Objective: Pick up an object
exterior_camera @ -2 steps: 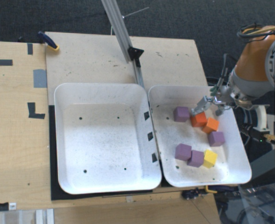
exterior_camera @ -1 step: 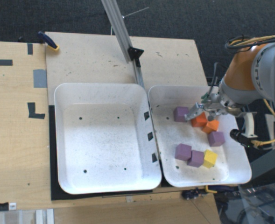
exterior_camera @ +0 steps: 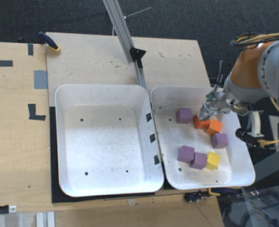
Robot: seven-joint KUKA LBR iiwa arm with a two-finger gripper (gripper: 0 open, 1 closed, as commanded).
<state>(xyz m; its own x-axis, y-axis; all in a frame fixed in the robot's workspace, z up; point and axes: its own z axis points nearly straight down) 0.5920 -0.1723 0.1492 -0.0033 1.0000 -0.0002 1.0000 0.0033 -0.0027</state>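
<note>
Pale wooden bench top (exterior_camera: pixel 16 141) with grey tape marks, set against dark carpet (exterior_camera: pixel 186 13) at the back. Two shallow white plastic bins side by side on a black mat: left bin (exterior_camera: pixel 68 103) bare, right bin (exterior_camera: pixel 234 174) holding coloured blocks. Slanting grey metal pole (exterior_camera: pixel 118 20) running down to the bins' shared edge.

Grey arm with orange band (exterior_camera: pixel 248 72) reaching in from the right, metal two-finger gripper (exterior_camera: pixel 209 111) lowered into the right bin. Directly beneath the gripper tip, touching it: red-orange block (exterior_camera: pixel 202 123), with a lighter orange block (exterior_camera: pixel 215 126) just beside. Purple cube (exterior_camera: pixel 184 115) just left of the gripper. Further toward the front: small purple cube (exterior_camera: pixel 219 140), two more purple cubes (exterior_camera: pixel 186 153) (exterior_camera: pixel 199 160) and a yellow cube (exterior_camera: pixel 213 161) clustered together. Gripper opening: cannot tell from this slant; no block clearly between the tips.
</note>
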